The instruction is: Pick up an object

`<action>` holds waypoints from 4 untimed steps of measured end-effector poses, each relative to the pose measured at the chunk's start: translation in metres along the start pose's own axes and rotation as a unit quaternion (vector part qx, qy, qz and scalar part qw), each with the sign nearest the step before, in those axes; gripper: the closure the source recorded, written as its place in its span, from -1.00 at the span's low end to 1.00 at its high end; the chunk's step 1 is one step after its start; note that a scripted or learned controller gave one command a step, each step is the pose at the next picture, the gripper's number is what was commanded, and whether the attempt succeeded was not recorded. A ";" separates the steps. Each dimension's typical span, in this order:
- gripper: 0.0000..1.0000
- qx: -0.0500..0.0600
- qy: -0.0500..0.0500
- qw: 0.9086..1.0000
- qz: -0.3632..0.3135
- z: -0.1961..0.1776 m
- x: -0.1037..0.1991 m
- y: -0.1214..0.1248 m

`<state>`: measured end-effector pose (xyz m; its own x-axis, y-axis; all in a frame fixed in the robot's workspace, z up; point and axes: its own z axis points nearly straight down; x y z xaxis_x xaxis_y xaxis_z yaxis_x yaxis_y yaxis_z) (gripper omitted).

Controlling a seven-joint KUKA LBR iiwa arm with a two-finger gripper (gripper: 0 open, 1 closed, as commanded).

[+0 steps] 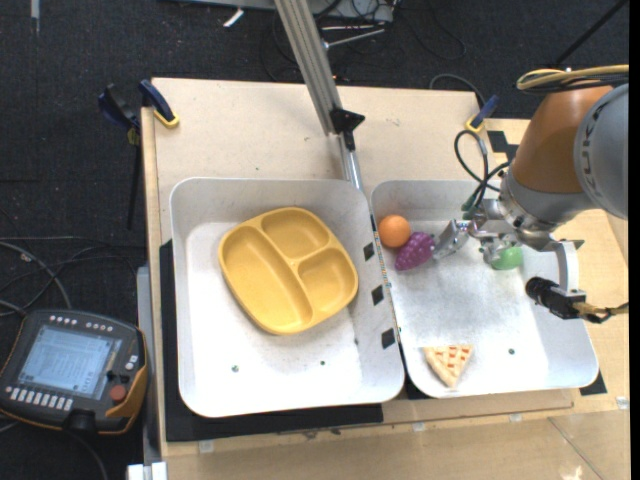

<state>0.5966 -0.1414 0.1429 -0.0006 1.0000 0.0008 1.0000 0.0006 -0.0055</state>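
A bench seen from above at a slant carries two shallow white bins side by side. The left bin [200, 358] holds a yellow divided plate [288, 268] with three compartments, lying flat near the middle. The right bin [560, 358] holds four small toys: an orange ball [394, 230] at its upper left corner, a purple bunch of grapes [414, 251] touching the ball's lower right side, a green object [506, 258] partly hidden beneath the wrist, and a waffle-patterned wedge [449, 364] lying alone near the front edge.

The grey arm, with its orange band, reaches in from the right. Its gripper [455, 238] points left, low over the right bin, with the metal tips just beside the grapes. The fingers look slightly parted with nothing between them, though they are small and dim here, so this is a cautious reading.

The likely target is the grapes. Several things could go wrong. The grapes sit against the ball, so a closing finger may nudge the ball and roll it away, or push the grapes aside. The bumpy, soft-looking bunch may slip from a shallow pinch. The bin's raised divider is near, and a low approach could strike it. The green object under the wrist may also be knocked.
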 end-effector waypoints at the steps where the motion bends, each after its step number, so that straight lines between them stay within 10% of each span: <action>1: -1.00 -0.002 -0.001 1.000 0.000 0.050 0.001 0.000; 2: 1.00 -0.003 -0.001 1.000 0.000 0.037 0.000 0.001; 4: 1.00 -0.006 -0.001 1.000 -0.001 -0.070 -0.003 0.011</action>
<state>0.6075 -0.1447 0.2125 -0.0025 1.0000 -0.0015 1.0000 0.0025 0.0056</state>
